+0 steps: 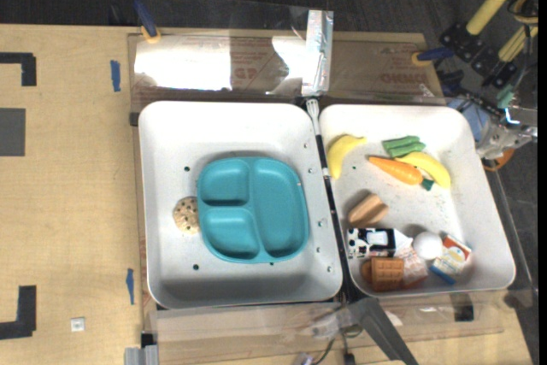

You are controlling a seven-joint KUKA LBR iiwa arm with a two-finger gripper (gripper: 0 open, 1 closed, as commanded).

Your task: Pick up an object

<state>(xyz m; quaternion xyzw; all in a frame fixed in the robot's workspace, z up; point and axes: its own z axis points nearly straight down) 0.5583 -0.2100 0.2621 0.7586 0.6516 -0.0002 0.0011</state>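
On the worktop (60, 209) sit two shallow white bins side by side. Lying in the left bin (162, 132) is a teal divided plate (254, 208), with a speckled cookie (186, 214) touching its left edge.

Everything else to pick from is crowded into the right bin (487, 226). Near its top left lies a yellow banana (342, 153). Beside that, a green vegetable (402, 145) rests above an orange carrot (396, 170), and a second yellow piece (432, 169) pokes out from behind the carrot's right end. Lower down is a tan bread roll (366, 208), apart from the carrot. Along the bottom edge things are packed tight: a black-and-white carton (371, 242), a brown waffle-like piece (384, 272) just below it, a white egg (427, 246) to the right, and a small box in white, red and blue (450, 259) touching the egg.

At the far right, just outside the right bin's upper corner, I can make out part of the arm's end, the hand (504, 128), grey metal with a bit of orange. It is apart from all the items, and I cannot tell how its fingers are set.
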